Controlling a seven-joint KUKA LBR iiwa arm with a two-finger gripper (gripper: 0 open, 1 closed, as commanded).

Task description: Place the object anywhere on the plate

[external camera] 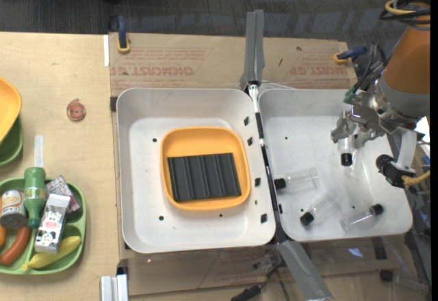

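An orange plate (205,140) lies in the left bin (137,176) with a dark grey ribbed insert (204,177) on it. Over the upper part of the right bin (294,115), my gripper (348,142) hangs from the arm with the orange band. It is shut on a small clear vial (347,154) that hangs upright with its black end down. Three more clear vials with black caps lie on the right bin's floor: one at the left (299,179), one below it (320,211), and one near the front right (361,218).
A grey divider post (254,46) stands between the bins at the back. Cardboard (178,63) lies under and behind the bins. At the far left a green tray (41,231) holds toy food and a bottle. Cables (400,173) hang by the arm.
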